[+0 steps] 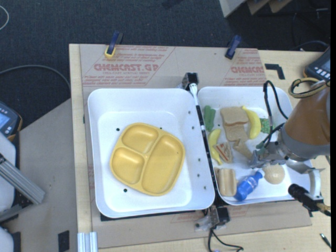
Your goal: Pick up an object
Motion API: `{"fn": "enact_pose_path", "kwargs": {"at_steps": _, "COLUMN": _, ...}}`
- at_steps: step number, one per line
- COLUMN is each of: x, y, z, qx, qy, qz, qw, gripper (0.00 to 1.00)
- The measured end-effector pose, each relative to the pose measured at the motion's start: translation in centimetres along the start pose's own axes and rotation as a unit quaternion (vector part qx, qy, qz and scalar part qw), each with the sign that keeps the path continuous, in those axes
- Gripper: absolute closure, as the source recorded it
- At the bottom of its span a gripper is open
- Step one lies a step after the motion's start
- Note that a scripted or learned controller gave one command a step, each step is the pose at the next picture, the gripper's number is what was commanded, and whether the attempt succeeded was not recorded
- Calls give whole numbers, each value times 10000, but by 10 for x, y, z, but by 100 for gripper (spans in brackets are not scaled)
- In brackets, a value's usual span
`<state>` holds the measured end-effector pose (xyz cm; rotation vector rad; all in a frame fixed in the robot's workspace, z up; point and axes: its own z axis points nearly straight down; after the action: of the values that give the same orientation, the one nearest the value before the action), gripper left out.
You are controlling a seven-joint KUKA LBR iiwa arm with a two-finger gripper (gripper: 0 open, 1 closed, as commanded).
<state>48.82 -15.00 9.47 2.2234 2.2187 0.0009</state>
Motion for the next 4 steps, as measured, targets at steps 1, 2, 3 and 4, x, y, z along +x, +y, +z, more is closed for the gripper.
{"fn": "enact_pose_path", "kwargs": {"at_steps": 1, "x": 6, "y": 8, "z": -56, "qx": -22, "qy": -11, "qz": -17, "qw": 10000, "gripper": 100}}
{"fn": "enact_pose_path", "kwargs": {"at_steps": 2, "x": 7, "y": 10, "z": -120, "qx": -35, "qy": -13, "qz": -18, "qw": 10000, "gripper": 100}}
{"fn": "enact_pose_path", "kwargs": {"at_steps": 3, "x": 7, "y": 11, "z": -131, "qx": -13, "qy": -8, "qz": -15, "qw": 10000, "gripper": 100}}
{"fn": "enact_pose_path", "kwargs": {"at_steps": 4, "x": 47, "y": 26, "z": -132, "qx": -10, "qy": -3, "qz": -31, "qw": 10000, "gripper": 100}}
